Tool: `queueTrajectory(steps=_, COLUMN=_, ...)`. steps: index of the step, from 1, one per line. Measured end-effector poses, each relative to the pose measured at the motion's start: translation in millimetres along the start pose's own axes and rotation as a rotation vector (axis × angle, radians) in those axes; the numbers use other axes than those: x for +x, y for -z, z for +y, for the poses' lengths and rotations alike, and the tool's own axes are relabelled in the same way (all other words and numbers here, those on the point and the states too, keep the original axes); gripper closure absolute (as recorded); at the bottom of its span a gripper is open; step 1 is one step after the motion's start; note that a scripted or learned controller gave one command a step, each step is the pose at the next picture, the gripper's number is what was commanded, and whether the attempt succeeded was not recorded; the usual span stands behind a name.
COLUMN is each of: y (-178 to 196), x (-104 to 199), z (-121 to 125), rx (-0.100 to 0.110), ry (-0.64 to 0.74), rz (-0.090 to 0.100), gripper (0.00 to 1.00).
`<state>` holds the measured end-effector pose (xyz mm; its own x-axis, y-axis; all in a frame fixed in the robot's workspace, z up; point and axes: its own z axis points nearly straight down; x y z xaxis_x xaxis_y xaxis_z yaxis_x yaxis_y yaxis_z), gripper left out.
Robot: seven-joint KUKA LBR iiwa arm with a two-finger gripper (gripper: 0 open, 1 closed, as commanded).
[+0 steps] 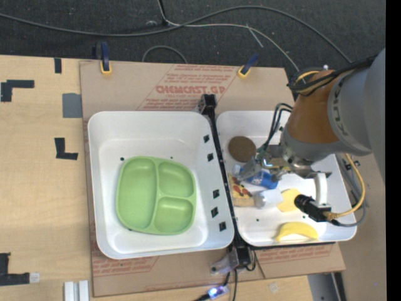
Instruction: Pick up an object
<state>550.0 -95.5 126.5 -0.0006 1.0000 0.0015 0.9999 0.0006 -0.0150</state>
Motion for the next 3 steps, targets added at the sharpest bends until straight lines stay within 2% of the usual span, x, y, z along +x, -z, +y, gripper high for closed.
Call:
queueTrajectory(steps=1, y=-16, x=-2, z=7, rx=-0.029, ry=0.001, rz=-0.006, gripper=0.00)
queueTrajectory(steps=2, y=-13, x=-3, z=4, rx=-0.016, ry=-0.001, rz=-0.008, gripper=1.00)
queueTrajectory(steps=3, y=32, x=-11, z=9, rx=-0.012, ry=0.000, rz=-0.001, gripper=1.00)
